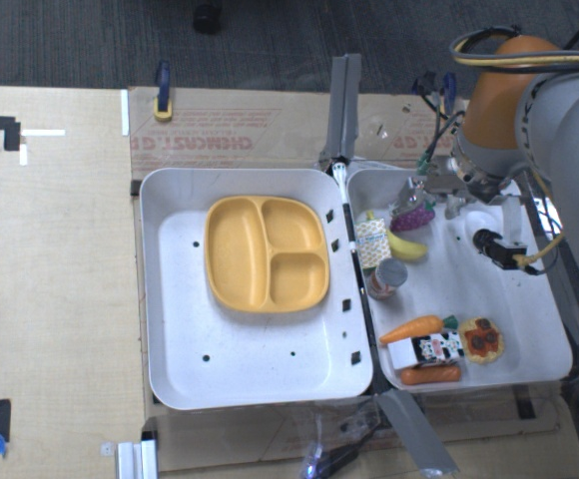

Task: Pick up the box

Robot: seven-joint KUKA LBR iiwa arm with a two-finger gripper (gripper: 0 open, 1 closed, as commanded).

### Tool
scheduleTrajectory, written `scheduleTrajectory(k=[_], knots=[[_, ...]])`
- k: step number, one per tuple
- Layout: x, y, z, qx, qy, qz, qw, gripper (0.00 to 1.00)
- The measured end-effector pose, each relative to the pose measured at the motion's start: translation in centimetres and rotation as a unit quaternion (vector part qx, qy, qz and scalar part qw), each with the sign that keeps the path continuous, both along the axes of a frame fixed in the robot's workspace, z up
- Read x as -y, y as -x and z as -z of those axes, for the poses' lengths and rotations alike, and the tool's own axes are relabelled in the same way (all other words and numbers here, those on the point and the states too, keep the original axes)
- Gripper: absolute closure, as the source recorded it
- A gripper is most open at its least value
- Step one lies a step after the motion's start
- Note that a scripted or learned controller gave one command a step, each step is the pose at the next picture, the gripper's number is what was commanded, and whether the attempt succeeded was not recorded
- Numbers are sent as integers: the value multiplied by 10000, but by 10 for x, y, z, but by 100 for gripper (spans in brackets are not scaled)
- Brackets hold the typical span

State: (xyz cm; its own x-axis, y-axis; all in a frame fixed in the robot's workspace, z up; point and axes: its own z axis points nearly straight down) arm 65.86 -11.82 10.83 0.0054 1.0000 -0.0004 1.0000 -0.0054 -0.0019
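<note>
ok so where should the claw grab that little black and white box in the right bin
Probably across the short width of the box, coming straight down from above. It lies flat with its long axis running left to right, wedged between the carrot above it and a red sausage-like piece below. Both sit close, leaving the fingers little room. The claw is up by the purple grapes.

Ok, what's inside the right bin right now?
The right bin holds the box between a carrot and a sausage, plus a pizza slice, can, banana, grapes and a patterned packet. The arm covers the far corner.
</note>
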Motion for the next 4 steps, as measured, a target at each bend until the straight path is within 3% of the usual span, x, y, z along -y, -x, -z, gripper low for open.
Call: scheduleTrajectory(k=[1,2,3,4], knots=[[-14,45,12,59,18,1352,9908,0],[-15,0,16,4,6,2824,9593,0],[-15,93,18,-15,10,4038,9148,0],[-12,6,17,-8,17,4974,8675,0]])
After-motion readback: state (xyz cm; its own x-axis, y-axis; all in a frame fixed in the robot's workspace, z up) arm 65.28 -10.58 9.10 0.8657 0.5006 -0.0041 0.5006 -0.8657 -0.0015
